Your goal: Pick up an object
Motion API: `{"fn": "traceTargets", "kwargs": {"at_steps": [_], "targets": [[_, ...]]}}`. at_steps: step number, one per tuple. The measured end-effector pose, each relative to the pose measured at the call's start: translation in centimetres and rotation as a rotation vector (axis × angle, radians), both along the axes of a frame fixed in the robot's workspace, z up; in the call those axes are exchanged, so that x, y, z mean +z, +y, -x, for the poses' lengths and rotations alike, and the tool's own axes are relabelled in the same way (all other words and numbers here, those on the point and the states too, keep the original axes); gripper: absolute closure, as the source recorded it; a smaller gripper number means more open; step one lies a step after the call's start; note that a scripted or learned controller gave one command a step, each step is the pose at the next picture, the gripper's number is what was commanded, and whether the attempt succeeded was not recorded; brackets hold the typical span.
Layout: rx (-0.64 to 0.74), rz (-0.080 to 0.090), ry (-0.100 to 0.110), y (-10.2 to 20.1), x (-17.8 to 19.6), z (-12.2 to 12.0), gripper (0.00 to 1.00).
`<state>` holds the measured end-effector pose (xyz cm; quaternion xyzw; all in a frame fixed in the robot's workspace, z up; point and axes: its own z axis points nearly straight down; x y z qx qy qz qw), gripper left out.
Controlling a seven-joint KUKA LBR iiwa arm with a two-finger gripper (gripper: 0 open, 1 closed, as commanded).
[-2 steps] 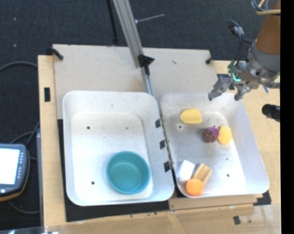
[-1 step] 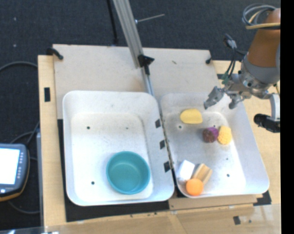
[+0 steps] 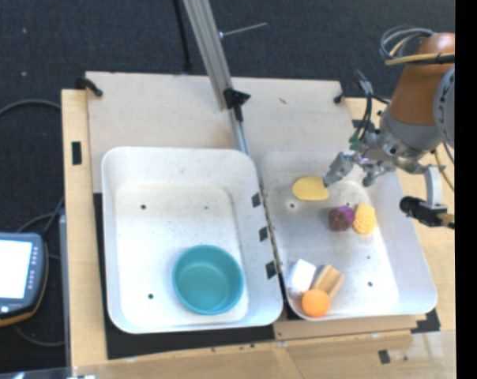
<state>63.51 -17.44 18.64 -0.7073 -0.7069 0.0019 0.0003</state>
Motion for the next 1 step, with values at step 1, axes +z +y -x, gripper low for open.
{"fn": "traceTargets", "kwargs": {"at_steps": [1], "targets": [[-0.001, -0.001, 0.001, 0.30, -6.22, 0.38, 0.00]]}}
